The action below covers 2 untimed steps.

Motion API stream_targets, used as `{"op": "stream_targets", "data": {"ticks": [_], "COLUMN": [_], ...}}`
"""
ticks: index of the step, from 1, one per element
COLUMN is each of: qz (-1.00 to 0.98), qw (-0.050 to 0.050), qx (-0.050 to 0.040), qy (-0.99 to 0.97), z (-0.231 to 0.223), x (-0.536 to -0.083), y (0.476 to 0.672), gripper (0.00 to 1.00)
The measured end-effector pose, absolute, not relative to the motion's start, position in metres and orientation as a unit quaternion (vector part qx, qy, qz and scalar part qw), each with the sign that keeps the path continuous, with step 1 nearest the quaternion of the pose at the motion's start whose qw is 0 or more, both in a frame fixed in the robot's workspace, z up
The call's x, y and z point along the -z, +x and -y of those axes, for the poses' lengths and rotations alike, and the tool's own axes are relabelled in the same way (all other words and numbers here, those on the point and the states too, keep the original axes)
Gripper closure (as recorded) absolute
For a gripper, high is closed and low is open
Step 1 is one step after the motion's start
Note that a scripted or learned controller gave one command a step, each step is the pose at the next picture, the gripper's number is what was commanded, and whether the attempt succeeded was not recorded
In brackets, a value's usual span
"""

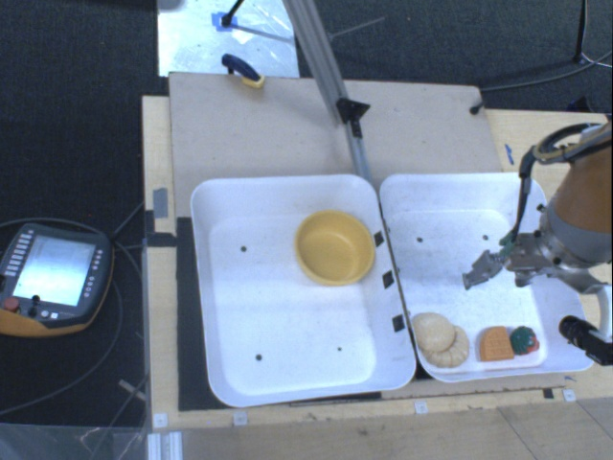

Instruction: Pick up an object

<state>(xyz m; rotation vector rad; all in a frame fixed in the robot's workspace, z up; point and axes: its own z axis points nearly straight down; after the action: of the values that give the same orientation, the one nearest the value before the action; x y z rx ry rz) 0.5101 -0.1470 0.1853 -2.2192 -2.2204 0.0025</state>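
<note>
A yellow bowl (334, 246) sits in the left bin (239, 353), near its upper right part. In the right bin (431, 199) a pale bread roll (440, 338) lies at the front left corner. Beside it to the right are an orange cracker-like piece (495, 344) and a small green and red item (523, 339). My gripper (482, 270) hangs over the middle of the right bin, above and behind those items, reaching in from the right. I see nothing held at its tip.
A teach pendant (50, 278) lies on the floor at the left. A metal pole (321, 56) slants down to the bins' back edge. A blue and yellow clamp (242, 69) sits at the board's far edge.
</note>
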Motion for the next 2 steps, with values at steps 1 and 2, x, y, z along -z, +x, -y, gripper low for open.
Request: {"op": "stream_targets", "data": {"ticks": [1,2], "qz": [0.707,0.707], "qw": [0.002,0.001], "qx": [-0.0011,-0.0006], "qy": [-0.707,-0.707], "z": [0.141,0.140], "x": [-0.125,-0.089], "y": [0.509,0.508], "gripper": [0.00,0.00]}}
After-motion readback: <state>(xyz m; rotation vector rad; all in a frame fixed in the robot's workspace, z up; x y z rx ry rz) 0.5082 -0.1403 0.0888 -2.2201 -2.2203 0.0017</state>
